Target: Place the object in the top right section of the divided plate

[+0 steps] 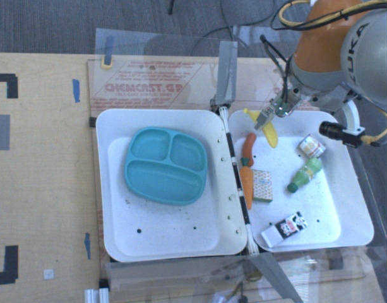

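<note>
A blue divided plate (166,166) lies in the left bin (114,219), with two small sections at its far side and one long section at the near side. My gripper (267,118) hangs low over the far left corner of the right bin (354,223), right at the upper end of a yellow banana (271,137). Whether it touches the banana is unclear. A red-brown sausage (249,146) and an orange carrot (247,185) lie just below and left of the gripper, along the bin's left wall.
Also in the right bin are a patterned box (262,185) beside the carrot, a green bottle (305,175), a small can (311,146) and a black-and-white carton (285,227) near the front. A divider wall (234,169) separates the bins. The arm (332,36) looms over the far right.
</note>
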{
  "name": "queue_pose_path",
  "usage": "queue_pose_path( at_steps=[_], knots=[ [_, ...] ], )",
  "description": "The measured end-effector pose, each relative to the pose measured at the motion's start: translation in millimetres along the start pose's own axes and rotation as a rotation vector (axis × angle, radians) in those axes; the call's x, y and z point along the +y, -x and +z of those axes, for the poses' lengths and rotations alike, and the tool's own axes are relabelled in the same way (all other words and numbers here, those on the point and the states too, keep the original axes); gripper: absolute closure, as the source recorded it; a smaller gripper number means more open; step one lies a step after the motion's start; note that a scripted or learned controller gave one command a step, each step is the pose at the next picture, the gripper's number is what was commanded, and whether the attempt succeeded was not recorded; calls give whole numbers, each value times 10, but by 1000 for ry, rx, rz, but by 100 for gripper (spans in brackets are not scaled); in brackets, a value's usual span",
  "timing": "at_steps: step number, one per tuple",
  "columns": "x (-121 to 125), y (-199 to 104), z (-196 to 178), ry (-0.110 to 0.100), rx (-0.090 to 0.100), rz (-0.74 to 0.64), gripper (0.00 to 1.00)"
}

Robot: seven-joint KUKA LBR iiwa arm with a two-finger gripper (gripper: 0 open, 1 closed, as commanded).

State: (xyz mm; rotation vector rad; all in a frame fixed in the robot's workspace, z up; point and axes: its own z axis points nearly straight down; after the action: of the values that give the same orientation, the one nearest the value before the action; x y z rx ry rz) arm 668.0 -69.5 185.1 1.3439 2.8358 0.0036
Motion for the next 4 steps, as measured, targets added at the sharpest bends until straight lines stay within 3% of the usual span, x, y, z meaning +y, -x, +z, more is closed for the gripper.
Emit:
queue_pose_path(
  at_steps=[1, 2, 3, 4],
  knots=[
    [388, -908, 8, -5, 3, 169, 100],
    [679, -1098, 9, -1, 0, 47, 100],
    [894, -1093, 5, 0, -1, -29, 100],
    [895, -1093, 3, 0, -1, -29, 0]
  ],
)
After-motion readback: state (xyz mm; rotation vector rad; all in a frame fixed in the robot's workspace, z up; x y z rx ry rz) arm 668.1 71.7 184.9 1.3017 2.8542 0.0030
